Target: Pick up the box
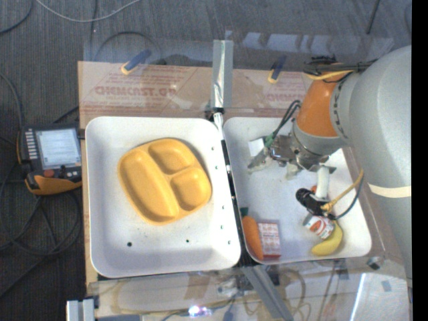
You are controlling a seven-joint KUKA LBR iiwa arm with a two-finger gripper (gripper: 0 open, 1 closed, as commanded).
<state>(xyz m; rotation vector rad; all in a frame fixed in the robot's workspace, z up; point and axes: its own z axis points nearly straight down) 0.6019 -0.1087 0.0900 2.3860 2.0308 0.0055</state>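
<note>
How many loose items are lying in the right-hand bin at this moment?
3, possibly more hidden under the arm: a small box and an orange item by the near-left corner, and a banana by the near-right corner.

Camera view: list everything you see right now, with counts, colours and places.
Bins: two, white, side by side on the bench.
Divided plate: one, yellow, in the left bin.
Box: one, red and white, near edge of the right bin.
Carrot: one, orange, beside the box.
Banana: one, yellow, right bin's near right corner.
Handheld controller: one, black and orange, on the floor at left.
Gripper: one, grey, over the right bin, far from the box.
</note>
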